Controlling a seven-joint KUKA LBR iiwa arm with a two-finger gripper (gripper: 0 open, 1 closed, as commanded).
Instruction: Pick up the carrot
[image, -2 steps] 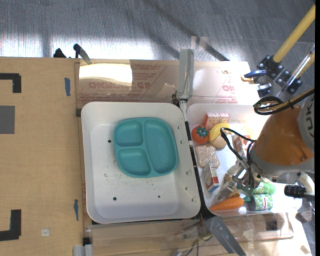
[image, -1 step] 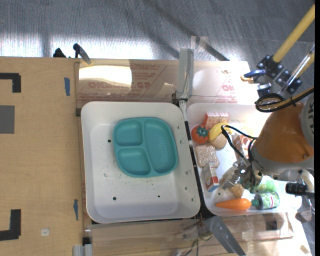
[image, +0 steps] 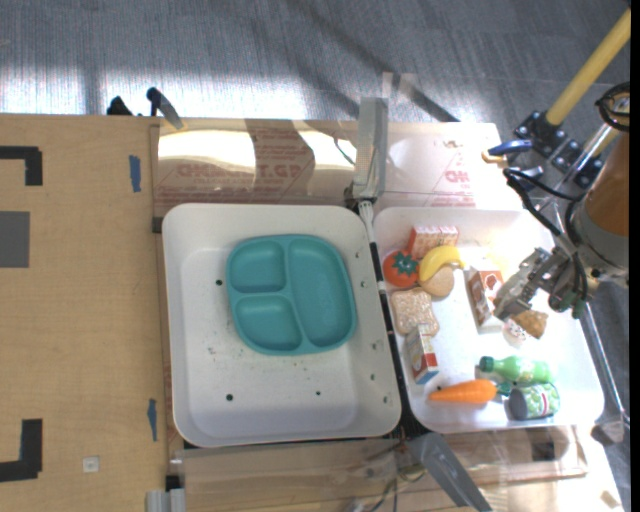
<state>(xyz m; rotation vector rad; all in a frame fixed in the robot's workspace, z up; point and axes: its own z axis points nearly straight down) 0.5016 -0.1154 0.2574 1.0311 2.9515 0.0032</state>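
The orange carrot (image: 463, 392) lies on its side near the front edge of the right bin (image: 585, 375), its tip pointing left. My gripper (image: 527, 291) hangs over the right side of that bin, well behind and to the right of the carrot and apart from it. A small brown item (image: 532, 323) lies just below the gripper.
Beside the carrot are a green bottle (image: 515, 369) and a can (image: 532, 402). Further back lie a small carton (image: 422, 355), a bread slice (image: 413, 310), a tomato (image: 401, 268), a banana (image: 440, 262) and boxes (image: 484, 292). The left bin (image: 190, 330) holds a teal divided plate (image: 291, 292).
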